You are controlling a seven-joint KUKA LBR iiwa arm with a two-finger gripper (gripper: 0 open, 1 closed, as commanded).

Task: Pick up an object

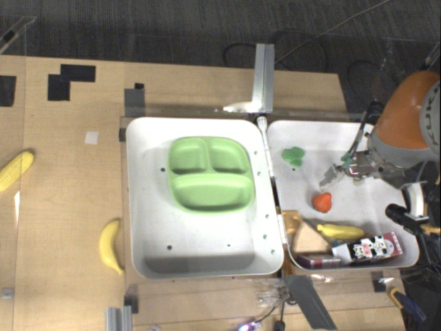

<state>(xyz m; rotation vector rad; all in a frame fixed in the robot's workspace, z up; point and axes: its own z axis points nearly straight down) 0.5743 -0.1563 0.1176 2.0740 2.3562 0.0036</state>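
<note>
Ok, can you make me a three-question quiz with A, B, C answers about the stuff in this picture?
1. Where is the green divided plate?
A. In the left bin
B. In the right bin
C. On the wooden bench

2. How many bananas lie on the bench beside the bins?
A. None
B. One
C. Three

3. How is the small red toy lying?
A. On the green plate
B. On the right bin's floor
C. Out on the bench

Answers: 1 A, the plate sits in the left bin. 2 B, one banana lies there. 3 B, it rests on the bin floor, below the hand.
</note>
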